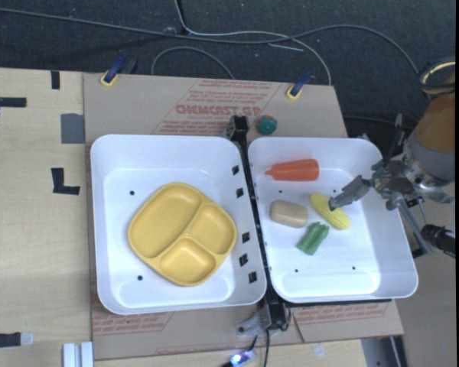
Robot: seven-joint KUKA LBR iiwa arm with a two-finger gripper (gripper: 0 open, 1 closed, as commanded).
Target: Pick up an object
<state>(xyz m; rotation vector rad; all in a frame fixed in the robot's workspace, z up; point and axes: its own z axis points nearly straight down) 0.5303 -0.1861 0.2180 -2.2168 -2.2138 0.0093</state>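
The right bin holds an orange carrot-shaped toy, a beige oval piece, a yellow piece and a small green piece. My gripper reaches in over the bin's right wall, and its tip sits at the upper right edge of the yellow piece. Nothing is seen lifted off the bin floor.
The left bin carries a yellow divided plate. A small teal object lies on the cardboard behind the bins. Cables run across the dark floor at the back. The arm's grey wrist hangs over the right bin's right rim.
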